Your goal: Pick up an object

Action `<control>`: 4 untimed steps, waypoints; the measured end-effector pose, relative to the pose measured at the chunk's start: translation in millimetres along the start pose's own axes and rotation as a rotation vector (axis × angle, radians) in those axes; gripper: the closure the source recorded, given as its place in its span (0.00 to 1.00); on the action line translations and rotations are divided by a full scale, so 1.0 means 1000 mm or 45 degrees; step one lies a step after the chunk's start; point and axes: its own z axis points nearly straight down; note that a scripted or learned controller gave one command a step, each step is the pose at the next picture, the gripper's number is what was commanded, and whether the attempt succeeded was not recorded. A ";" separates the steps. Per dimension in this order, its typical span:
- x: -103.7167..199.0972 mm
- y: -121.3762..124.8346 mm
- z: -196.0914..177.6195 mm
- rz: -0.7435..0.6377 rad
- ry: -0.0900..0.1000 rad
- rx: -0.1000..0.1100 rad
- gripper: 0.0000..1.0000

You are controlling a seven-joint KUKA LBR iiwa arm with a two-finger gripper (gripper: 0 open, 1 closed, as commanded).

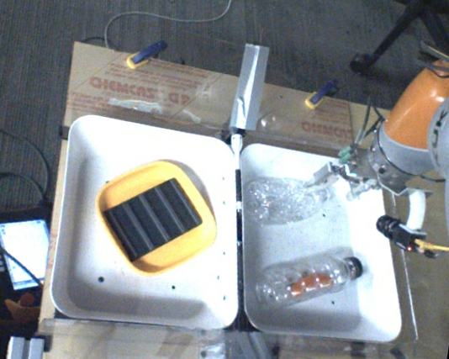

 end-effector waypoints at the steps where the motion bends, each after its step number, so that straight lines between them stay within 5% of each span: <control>1: 0.006 -0.037 0.055 -0.160 0.003 -0.010 0.00; 2: 0.006 0.021 0.043 -0.185 0.007 0.017 0.00; 3: -0.005 0.017 0.057 0.024 0.023 0.019 0.00; 4: -0.006 0.017 0.044 0.023 0.018 0.023 1.00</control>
